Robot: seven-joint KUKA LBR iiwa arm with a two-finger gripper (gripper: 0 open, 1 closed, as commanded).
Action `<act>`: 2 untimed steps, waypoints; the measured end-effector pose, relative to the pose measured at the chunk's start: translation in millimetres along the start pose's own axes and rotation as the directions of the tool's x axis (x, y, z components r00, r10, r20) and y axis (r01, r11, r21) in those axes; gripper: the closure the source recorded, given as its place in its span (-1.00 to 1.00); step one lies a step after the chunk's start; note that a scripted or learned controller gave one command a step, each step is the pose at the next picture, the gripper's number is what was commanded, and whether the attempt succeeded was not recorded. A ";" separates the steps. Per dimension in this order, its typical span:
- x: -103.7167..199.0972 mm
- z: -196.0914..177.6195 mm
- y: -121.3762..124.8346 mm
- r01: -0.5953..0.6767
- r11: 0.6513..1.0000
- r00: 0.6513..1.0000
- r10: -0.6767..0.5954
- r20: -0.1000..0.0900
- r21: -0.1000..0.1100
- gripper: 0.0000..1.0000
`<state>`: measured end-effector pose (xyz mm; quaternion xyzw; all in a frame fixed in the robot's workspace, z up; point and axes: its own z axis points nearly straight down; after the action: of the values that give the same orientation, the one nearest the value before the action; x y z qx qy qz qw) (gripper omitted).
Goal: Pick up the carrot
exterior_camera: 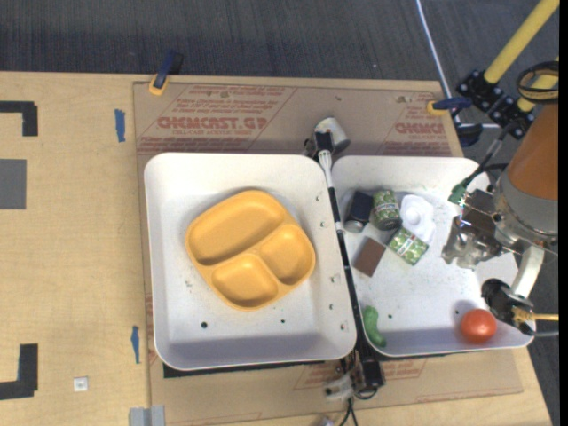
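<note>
A round orange-red item (479, 326) lies in the near right corner of the right bin (417, 327). It is the only orange piece I can see there, and I cannot tell whether it is the carrot. My gripper (475, 245) hangs over the right side of this bin, just up and slightly left of that item. The arm's grey wrist and orange band come in from the right edge and hide part of the bin's right wall. I see nothing held in the gripper.
The right bin also holds a black block (358, 208), a green can (386, 209), a white piece (417, 213), a green-patterned pack (408, 245), a brown block (369, 256) and a green item (372, 324). A yellow divided plate (251, 248) sits in the left bin (169, 238).
</note>
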<state>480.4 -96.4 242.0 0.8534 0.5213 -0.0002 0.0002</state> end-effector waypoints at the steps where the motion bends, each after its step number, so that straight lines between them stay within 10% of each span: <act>1: 34.1 54.7 -19.6 -0.251 0.968 0.968 0.251 0.001 0.006 1.00; 2: 87.7 57.7 -46.2 -0.546 0.838 0.838 0.546 0.001 0.002 1.00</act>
<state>479.3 2.7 184.3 0.9665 0.2566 -0.0007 -0.0008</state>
